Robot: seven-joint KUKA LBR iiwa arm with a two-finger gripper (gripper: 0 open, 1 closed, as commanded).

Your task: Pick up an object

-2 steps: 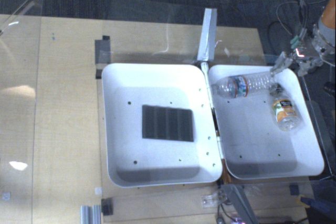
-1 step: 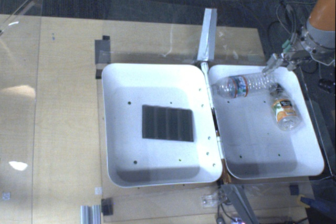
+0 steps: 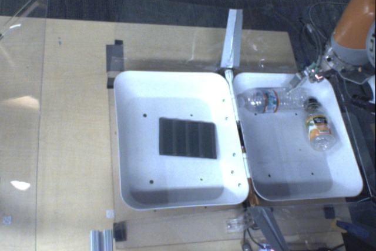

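At the far right corner of the right bin (image 3: 346, 182), the tool (image 3: 308, 74) hangs just over the bin's rim, with the grey wrist and orange band of the arm (image 3: 354, 23) rising behind it toward the view's upper right. The tool is small and blurred here, and I cannot tell how far it stands open; nothing can be seen caught in it.

Inside the right bin lie two things. A clear plastic bottle (image 3: 271, 100) lies on its side along the bin's far wall, its blue-labelled middle nearer the bin's left wall and its other end reaching toward the tool, close to it; whether they touch I cannot tell. A second, smaller bottle (image 3: 319, 127) with an orange label and dark cap lies near the bin's right wall, just nearer the camera than the tool and apart from the clear bottle.

The left bin (image 3: 135, 97) sits touching the right bin's left side on the wooden worktop (image 3: 59, 126). A dark ribbed rectangular pad (image 3: 188, 138) lies flat in the middle of its floor.
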